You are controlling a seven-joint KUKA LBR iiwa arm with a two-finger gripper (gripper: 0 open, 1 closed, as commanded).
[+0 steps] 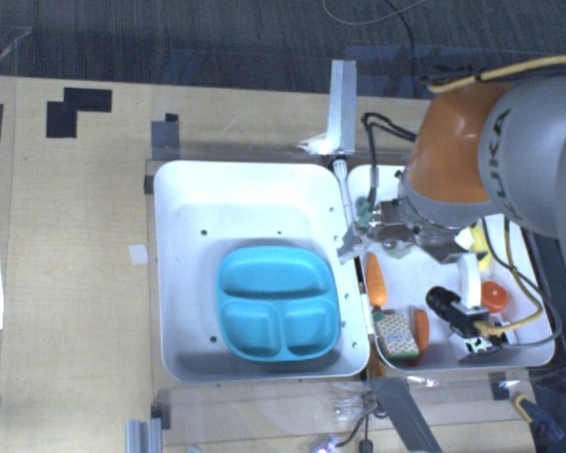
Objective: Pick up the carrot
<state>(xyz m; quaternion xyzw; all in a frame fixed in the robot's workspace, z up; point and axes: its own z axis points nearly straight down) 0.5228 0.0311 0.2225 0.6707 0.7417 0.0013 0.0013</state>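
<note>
Carrot (374, 283) lies in the right bin (472, 364), close along the wall that this bin shares with the left bin (198, 206). On that side it has almost no free room. On its other side there is a strip of bare white bin floor. At its lower end sits a patterned block (398, 336), very near or touching it, and a small orange piece (421, 326) stands just beside that block. A round orange-red thing (493, 296) is well apart, toward the far side of the same bin.

The tool (373, 223) is just above the upper tip of the carrot in the view, near the same shared wall. The big grey and orange wrist covers it, so I cannot tell whether it is released or clenched, nor whether it touches the carrot.

The carrot is orange, long and narrow, thinner at its upper end, and it lies nearly parallel to the wall.

The left bin carries a blue divided plate (278, 300) in its lower half, with bare white floor around it. Both bins rest on a pale wooden worktop (66, 281). Behind it there is a dark floor (170, 17) with a thin cable (387, 8) on it.
</note>
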